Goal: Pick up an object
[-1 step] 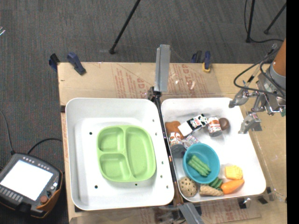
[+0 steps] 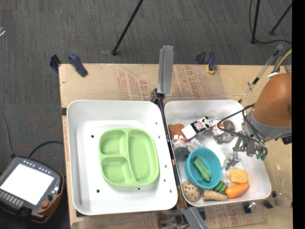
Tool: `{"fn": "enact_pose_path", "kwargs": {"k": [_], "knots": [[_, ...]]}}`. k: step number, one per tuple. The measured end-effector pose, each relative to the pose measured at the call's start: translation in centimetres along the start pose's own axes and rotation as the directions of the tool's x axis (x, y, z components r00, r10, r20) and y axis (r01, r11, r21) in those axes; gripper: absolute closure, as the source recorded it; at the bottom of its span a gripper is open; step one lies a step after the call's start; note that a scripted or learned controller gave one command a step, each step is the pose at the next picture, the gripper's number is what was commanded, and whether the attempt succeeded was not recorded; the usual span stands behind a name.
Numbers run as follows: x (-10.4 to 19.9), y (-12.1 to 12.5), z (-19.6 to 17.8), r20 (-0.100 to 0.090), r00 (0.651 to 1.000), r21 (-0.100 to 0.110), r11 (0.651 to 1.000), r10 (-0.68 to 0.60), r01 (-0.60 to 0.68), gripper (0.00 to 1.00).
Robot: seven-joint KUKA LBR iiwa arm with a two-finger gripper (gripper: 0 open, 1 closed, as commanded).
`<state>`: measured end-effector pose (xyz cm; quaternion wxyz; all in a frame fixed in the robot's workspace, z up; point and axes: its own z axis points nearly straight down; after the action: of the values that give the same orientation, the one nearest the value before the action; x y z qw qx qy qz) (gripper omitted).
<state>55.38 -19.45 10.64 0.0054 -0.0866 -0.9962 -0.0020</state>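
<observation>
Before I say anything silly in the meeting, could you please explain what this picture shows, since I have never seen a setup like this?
You are looking down at a slant from one fixed camera above a bench. The grey and orange shape at the right is a robot arm; its job is to pick up an object. Its two-finger gripper hangs over the right bin, and I see nothing between its fingers. That bin holds toys: a blue bowl with a green vegetable in it, a corn piece, a carrot and a few small packages. The left bin holds a green divided plate. The screen at the lower left is a handheld controller.
</observation>
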Motion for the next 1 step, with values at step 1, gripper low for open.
{"fn": "enact_pose_path", "kwargs": {"k": [1], "knots": [[7.35, 3.6, 1.1, 0.038, 0.977, 0.016, 0.978, -0.21, 0.209, 0.0]]}}
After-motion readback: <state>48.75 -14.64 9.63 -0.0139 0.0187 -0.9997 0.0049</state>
